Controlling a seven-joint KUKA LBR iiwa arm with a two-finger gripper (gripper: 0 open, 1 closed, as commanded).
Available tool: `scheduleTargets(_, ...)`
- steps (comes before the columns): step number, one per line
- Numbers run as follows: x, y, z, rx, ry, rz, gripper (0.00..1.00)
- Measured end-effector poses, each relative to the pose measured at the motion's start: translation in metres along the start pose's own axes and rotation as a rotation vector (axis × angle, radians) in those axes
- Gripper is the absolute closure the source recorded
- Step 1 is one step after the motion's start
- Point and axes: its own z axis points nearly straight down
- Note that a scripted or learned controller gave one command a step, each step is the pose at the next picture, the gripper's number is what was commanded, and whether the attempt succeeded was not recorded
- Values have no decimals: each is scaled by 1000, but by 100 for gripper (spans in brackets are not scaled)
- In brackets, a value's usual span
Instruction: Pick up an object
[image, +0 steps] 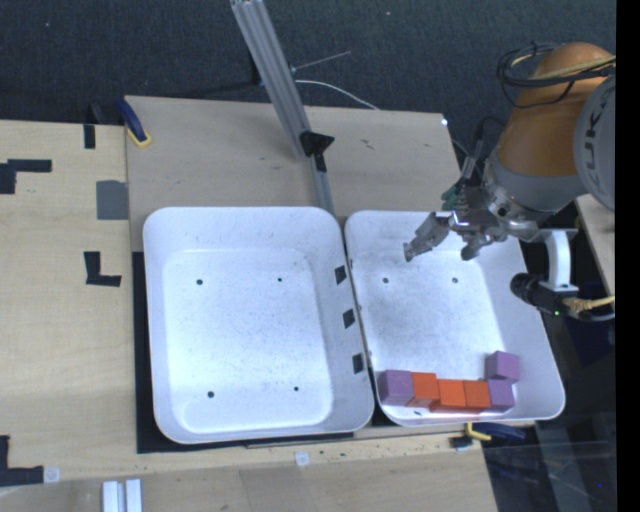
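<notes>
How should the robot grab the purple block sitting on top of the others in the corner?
Probably from straight above, pinching the top purple block across its two free sides. It sits higher than the orange blocks, so its sides are exposed, while the right bin's wall crowds it from behind. The tool hangs open at the bin's far end.

Left white bin sits on the wooden bench. A grey metal post slants over the far side. Black tape marks lie left.
</notes>
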Motion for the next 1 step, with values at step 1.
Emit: scheduleTargets(1, -25, 42, 81, 7, -2, 2, 0)
